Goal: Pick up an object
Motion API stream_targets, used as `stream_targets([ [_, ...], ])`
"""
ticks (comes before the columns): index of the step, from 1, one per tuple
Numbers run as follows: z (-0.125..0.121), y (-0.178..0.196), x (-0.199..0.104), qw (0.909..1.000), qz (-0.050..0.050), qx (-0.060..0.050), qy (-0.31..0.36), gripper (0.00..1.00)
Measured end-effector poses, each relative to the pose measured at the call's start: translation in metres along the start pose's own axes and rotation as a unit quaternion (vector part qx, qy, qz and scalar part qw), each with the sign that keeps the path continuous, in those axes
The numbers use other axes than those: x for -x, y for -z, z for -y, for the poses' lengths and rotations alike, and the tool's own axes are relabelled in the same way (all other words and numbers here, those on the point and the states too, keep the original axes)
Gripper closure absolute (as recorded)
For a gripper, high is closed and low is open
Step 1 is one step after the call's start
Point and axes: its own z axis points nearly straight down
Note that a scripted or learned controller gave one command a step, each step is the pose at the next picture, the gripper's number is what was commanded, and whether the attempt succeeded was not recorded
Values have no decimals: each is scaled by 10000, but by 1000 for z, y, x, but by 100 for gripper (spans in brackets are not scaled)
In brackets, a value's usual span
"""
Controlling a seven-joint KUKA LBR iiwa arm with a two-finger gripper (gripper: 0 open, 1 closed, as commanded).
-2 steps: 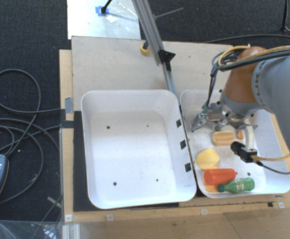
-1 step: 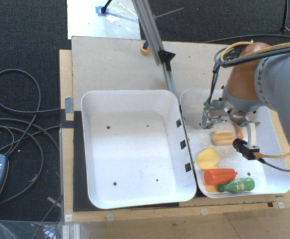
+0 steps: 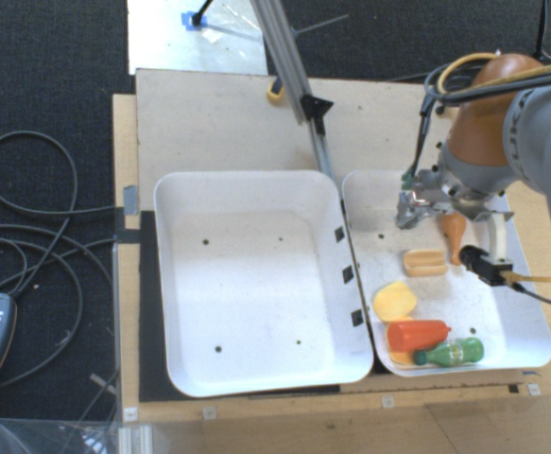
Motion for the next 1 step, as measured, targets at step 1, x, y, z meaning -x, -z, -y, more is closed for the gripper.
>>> stream_targets([
  [1, -12, 53, 5, 10000, 3, 12, 14, 100],
])
